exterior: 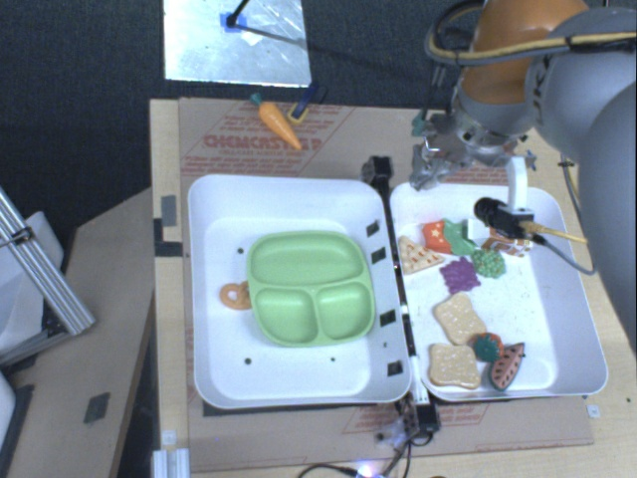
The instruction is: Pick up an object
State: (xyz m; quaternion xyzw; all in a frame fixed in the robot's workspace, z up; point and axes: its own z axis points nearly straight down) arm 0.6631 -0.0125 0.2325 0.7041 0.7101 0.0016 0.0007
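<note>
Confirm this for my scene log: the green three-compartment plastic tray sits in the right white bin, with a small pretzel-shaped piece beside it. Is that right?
Not quite. The camera view shows the green three-compartment plastic tray in the left white bin, not the right one. The rest stands: the small pretzel-shaped piece lies beside the tray, at its left edge.

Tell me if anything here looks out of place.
Yes: a toy carrot lies on the cardboard behind the left bin, outside both bins. A pretzel sits loose beside the green tray, not in it.
</note>
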